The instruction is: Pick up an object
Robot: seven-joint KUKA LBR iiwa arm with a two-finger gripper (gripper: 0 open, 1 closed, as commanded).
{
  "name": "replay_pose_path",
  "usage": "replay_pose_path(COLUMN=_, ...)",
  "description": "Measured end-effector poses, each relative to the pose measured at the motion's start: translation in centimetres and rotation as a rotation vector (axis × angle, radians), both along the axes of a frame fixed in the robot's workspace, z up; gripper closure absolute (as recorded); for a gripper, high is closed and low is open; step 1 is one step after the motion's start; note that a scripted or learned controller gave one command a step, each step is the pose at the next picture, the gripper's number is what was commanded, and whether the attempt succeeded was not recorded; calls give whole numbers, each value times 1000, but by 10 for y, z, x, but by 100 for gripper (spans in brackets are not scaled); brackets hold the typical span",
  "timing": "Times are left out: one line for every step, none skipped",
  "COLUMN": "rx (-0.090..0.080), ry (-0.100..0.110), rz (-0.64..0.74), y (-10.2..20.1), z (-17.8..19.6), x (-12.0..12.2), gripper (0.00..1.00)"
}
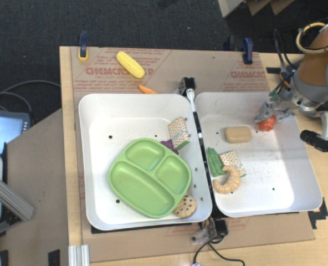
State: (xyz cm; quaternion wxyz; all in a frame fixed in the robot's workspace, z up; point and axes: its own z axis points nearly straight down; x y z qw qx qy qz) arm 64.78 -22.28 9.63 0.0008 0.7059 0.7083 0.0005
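My gripper [267,116] reaches in from the right and hangs low over the far right part of the right bin [297,198]. A small red object [267,124] lies directly under its tip, touching or nearly touching it. A tan oblong piece [237,134] rests just to the left of the red object. Nearer the front of this bin lie a green pod-like item [214,160], a small patterned packet [231,160] and a curved tan pastry [227,182].
The left bin [95,148] holds a green divided plate [149,176], a patterned box [178,132] with a purple item [169,145] beside it, and a cookie [184,206]. A yellow corn cob [130,64] and an orange piece [147,90] lie on the cardboard behind the bins.
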Motion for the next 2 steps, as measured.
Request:
replay_pose_path(rx=4, ry=0, rz=4, y=115, z=-10, x=-39, gripper=100)
replay_pose_path(rx=5, ry=-10, rz=7, y=203, z=103, x=-62, gripper=100)
